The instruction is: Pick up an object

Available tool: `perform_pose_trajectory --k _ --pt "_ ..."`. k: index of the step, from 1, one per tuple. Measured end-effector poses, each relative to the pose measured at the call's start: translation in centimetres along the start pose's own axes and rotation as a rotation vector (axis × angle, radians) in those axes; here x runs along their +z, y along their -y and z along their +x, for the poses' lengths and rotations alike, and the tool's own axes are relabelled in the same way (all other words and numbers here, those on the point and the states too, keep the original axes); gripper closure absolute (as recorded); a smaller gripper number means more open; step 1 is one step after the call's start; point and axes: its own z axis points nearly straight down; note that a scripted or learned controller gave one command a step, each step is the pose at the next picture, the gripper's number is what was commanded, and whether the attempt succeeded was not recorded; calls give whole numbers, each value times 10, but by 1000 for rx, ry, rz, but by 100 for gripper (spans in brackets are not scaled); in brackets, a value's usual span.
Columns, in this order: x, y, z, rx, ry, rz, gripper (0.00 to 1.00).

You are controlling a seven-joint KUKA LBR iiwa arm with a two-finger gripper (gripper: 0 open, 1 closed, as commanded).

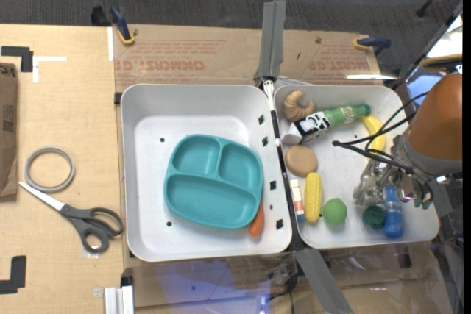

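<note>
Tape (49,168), a grey roll, lies at the far left of the frame on the tan bench top, with scissors (77,216) just below it, grey handles toward the lower right. A brown bag edge (7,130) shows at the left border.

Next comes the left bin (140,158), white and shallow. A teal plate (214,182) with three compartments sits in its middle, and a carrot (256,222) lies by the plate's lower right edge, against the bin wall.

Behind both bins, a cardboard sheet (243,55) is held by blue clamps at the upper left and upper right.

The right bin (423,235) holds the loose objects. At its upper left is a beige shell-shaped toy (296,104); just right of it a green bottle (335,118) with a black-and-white label lies on its side. Below these are a brown potato (300,159), then corn (313,195) standing lengthwise, with a lime (335,212) beside its lower end. A banana (374,130) lies right of the bottle, under black cables.

At the lower right of the frame, the gripper (379,195) is down in the right bin, below the orange band. A dark green ball (374,216) and a blue piece (393,220) lie right at its tip; whether it is spread, closed or pinching anything cannot be told.
</note>
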Motion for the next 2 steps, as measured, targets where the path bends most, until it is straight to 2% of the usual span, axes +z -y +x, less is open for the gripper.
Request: perform_pose_trajectory --k 1,2 --pt "9 18 -109 -20 4 1 0" --pt "9 44 -25 -80 1 0 0"
